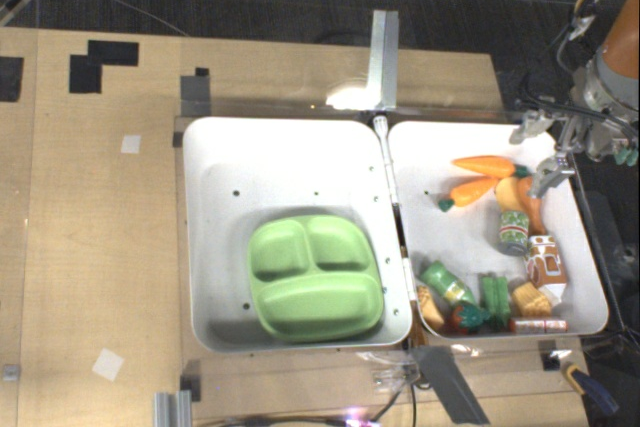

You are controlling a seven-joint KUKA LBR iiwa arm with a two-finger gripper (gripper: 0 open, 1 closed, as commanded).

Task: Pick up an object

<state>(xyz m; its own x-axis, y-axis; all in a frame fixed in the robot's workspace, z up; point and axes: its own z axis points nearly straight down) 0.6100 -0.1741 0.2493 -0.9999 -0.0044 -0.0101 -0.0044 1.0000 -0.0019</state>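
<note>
My gripper [548, 153] hangs over the far right corner of the right bin [420, 155], its two metal fingers apart and nothing between them. Just left of it lie two orange carrots [485, 165], one behind the other. Directly below the fingers sit a yellowish fruit [511, 194] and a small printed can [513, 231]. A red and white carton [546, 267] lies further toward the front along the right wall. A green bottle [446, 281], a green packet [494, 294] and a yellow piece [530, 298] crowd the front edge.
The left bin [230, 155] holds a green divided plate [315, 277] at its front. A metal post [384, 65] stands at the back between the bins. The wooden bench [90, 245] stretches to the left.
</note>
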